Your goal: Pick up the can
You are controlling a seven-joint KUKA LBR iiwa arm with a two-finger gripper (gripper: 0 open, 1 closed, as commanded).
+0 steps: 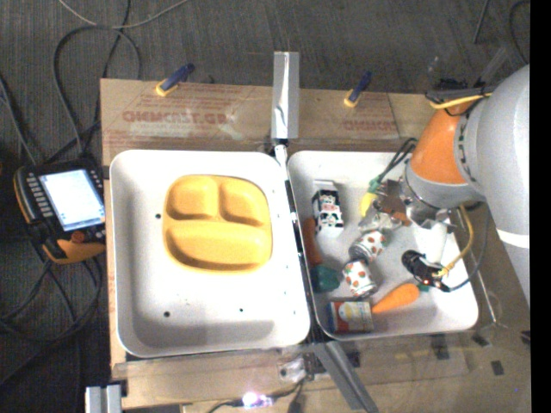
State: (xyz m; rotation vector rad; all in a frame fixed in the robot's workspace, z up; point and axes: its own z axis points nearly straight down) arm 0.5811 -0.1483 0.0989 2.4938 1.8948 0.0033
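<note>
Grey arm's gripper [389, 215], finger state impossible to tell, crowds the red-labelled metal can [352, 315]; the neighbouring orange plastic carrot [396, 298] risks a mis-grab

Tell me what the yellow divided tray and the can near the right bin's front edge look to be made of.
Yellow tray: likely moulded plastic, matte, with soft rounded compartment edges and even colour. Can: probably metal under a printed red and white label, lying on its side; its pale end looks faintly shiny, but the picture is too coarse to be sure.

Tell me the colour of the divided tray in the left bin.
Yellow; the divided tray shows in the camera view.
</note>
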